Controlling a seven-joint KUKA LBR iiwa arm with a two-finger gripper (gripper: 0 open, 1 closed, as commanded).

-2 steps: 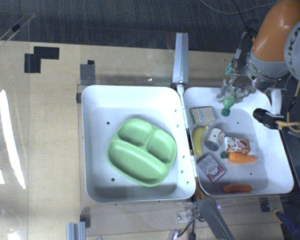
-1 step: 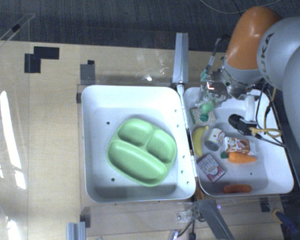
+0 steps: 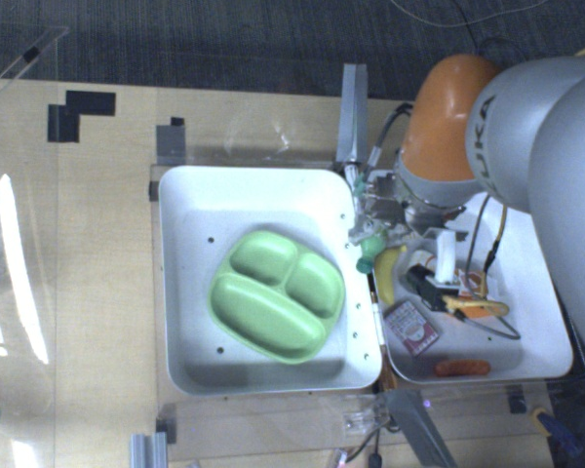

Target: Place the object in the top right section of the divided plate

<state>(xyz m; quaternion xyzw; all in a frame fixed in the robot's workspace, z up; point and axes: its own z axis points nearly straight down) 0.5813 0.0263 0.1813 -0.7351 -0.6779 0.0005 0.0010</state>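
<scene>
Two white bins (image 3: 180,359) sit on a pale wooden bench (image 3: 78,291).

Light green divided plate (image 3: 276,293) in white left bin (image 3: 180,359). Right bin (image 3: 556,359) white too, holding yellow banana (image 3: 385,271), teal-green piece (image 3: 370,258), red-patterned card (image 3: 411,326), orange-red sausage shape (image 3: 461,367). Pale wood worktop (image 3: 78,261), black marks (image 3: 76,112).

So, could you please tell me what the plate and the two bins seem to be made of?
The plate looks like moulded plastic: one even pale green, rounded dividers, a soft matte sheen. The left bin and the right bin also look like plastic, plain white with smooth rounded corners and thin rims, though painted metal can't be ruled out from this view.
</scene>
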